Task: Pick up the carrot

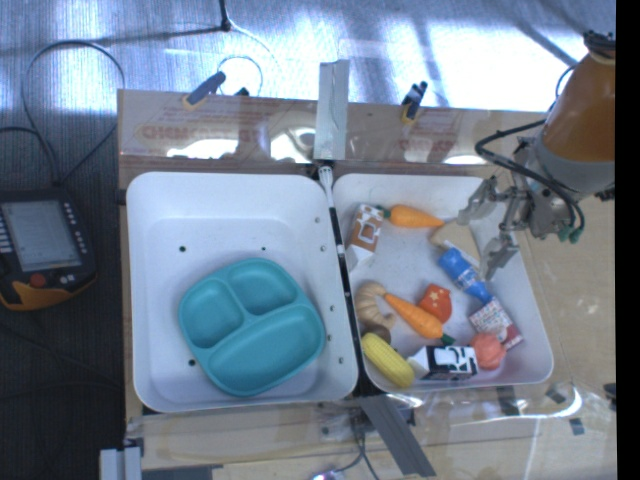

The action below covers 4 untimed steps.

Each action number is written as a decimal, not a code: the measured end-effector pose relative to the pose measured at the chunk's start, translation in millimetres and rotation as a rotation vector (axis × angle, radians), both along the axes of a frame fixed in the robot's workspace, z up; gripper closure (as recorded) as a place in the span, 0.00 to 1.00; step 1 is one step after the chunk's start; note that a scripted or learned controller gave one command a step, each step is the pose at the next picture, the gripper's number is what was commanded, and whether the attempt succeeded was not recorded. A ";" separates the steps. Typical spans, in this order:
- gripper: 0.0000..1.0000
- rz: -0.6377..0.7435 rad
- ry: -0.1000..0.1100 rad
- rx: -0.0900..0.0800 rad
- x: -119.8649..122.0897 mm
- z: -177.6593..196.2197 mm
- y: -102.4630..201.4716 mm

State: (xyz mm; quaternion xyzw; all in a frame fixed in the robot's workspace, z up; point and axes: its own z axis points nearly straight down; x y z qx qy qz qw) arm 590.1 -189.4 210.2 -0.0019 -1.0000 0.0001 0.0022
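Two carrots lie in the right bin (535, 308). One carrot (414, 216), with a green tip, rests near the bin's back wall. The other carrot (414, 315) lies slanted in the middle of the bin. My gripper (487, 230) hovers over the right bin's back right part, to the right of the back carrot. It is open, with one fingertip (474, 208) near that carrot's end and the other fingertip (497, 257) close to a blue bottle (464, 270). Nothing is between the fingers.
The right bin also holds a brown and white carton (365, 233), a red piece (436, 301), a beige item (372, 303), a yellow item (387, 360), a black and white box (448, 360) and a red and white packet (492, 320). A teal divided plate (252, 323) lies in the left bin (160, 228).
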 end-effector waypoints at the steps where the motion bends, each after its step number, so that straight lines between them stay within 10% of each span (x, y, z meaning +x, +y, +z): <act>1: 0.00 0.220 -0.003 0.001 -61.4 -112.1 14.8; 2: 0.00 0.462 -0.022 -0.010 -62.0 -118.7 72.1; 4: 0.00 0.095 -0.042 -0.012 -74.9 -116.3 89.4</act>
